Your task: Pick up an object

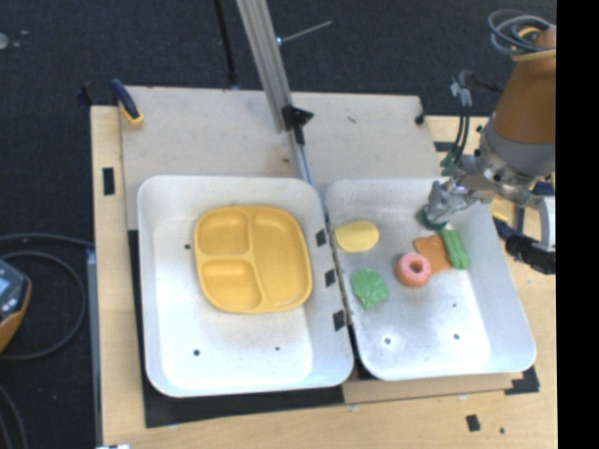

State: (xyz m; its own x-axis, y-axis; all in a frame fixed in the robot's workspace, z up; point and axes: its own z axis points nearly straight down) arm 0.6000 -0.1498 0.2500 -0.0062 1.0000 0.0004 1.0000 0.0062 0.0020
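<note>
A grey gripper (pixel 440 211) is positioned over the right bin (pixel 487 344), just above a green and orange toy (pixel 447 249); its grip state cannot be told. A pink ring (pixel 413 269), yellow lump (pixel 357 236) and green piece (pixel 369 288) are seen nearby, and a yellow divided plate (pixel 253 256) is seen in the left bin (pixel 168 344).

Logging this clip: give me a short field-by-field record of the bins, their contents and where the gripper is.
left bin: holds a yellow divided tray
right bin: holds four small items
yellow item: near the right bin's left wall, upper part
green block: just below the yellow item
pink ring: mid-bin, beside the orange piece
green stick: lies against the orange piece
gripper: low over the right bin's upper part, just above the orange piece and green stick
held: nothing visibly between the fingers
</note>
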